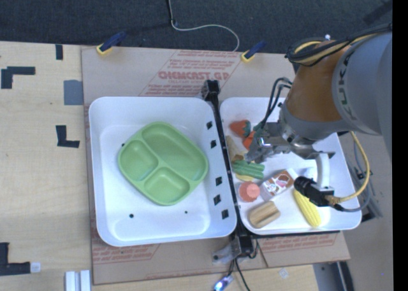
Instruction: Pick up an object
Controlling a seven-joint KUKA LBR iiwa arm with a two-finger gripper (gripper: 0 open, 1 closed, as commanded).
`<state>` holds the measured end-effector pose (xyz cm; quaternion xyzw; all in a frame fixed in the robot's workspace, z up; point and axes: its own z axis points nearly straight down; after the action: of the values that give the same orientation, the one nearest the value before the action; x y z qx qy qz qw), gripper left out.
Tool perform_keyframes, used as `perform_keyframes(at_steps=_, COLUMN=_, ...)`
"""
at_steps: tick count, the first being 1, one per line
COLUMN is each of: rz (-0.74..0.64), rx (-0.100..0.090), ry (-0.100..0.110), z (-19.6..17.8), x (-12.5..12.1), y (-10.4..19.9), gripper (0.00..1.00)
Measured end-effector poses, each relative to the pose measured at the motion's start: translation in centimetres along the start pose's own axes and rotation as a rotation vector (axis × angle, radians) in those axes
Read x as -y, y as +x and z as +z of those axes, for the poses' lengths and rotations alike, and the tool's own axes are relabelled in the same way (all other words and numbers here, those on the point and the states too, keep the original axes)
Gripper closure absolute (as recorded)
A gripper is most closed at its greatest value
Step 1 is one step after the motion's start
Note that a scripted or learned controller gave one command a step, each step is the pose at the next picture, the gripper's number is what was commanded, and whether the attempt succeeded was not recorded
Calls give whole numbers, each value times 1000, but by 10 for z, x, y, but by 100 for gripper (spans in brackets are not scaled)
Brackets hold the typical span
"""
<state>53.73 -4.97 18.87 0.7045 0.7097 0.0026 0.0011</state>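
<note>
My gripper [260, 149] reaches down into the right bin [341, 223], over its left half. Its tip sits just above a green pod-shaped toy [247, 170] and beside an orange and red piece [240, 128]. Below it lie a small red-orange cup [249, 190], a white and red packet [276, 183], a tan bread roll [263, 214] and a yellow corn cob [309, 207]. The arm's grey and orange body [319, 92] hides the bin's upper right part.
The left bin [105, 156] holds a green divided plate [163, 163]. A black divider [220, 149] runs between the two bins. A white cable [197, 27] loops across the dark floor behind the cardboard sheet [185, 73].
</note>
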Motion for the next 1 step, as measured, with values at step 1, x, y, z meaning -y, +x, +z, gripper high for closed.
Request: perform_keyframes(at_steps=1, rz=0, rx=1, ry=-2, z=-83, x=-13, y=48, gripper=100)
